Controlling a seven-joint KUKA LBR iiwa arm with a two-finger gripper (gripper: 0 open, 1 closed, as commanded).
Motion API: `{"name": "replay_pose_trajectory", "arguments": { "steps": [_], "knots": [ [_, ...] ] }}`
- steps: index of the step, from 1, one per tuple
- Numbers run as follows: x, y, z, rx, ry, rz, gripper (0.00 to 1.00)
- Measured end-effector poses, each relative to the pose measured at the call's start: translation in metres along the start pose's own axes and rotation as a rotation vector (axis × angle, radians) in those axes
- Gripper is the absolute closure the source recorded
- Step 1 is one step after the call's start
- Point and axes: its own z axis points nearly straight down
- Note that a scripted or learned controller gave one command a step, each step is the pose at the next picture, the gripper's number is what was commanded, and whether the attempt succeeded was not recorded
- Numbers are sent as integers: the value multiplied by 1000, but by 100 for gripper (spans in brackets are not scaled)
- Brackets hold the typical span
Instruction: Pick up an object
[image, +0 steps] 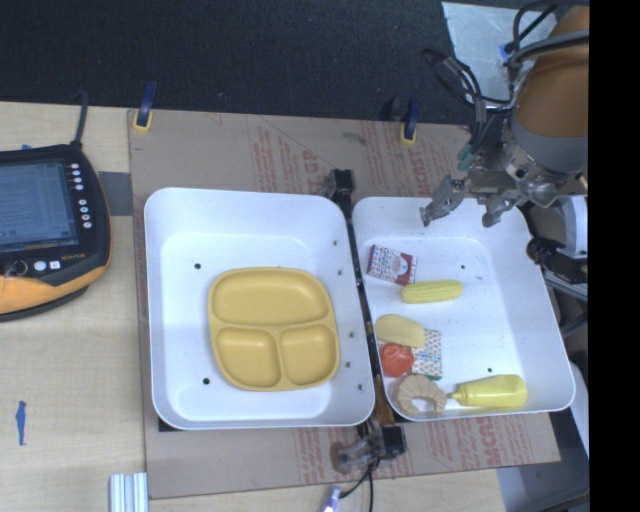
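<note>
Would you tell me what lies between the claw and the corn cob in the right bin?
In the camera view, bare white bin floor separates the claw from the corn cob; the small red packet sits off to the left.

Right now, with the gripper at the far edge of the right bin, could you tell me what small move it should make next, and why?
Probably a short move toward the near side and down, over the corn cob. The gripper hangs open above the right bin's far rim with nothing between its fingers, and the cob lies alone on bare floor, apart from the small red-and-white packet.
</note>
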Motion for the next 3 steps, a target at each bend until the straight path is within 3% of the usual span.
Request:
{"name": "replay_pose_trajectory", "arguments": {
  "steps": [1, 2, 3],
  "knots": [
    [-9, 3, 101, 2, -1, 1, 0],
    [-11, -2, 175, -6, -1, 1, 0],
    [-20, -15, 179, 1, 0, 1, 0]
  ]
}}
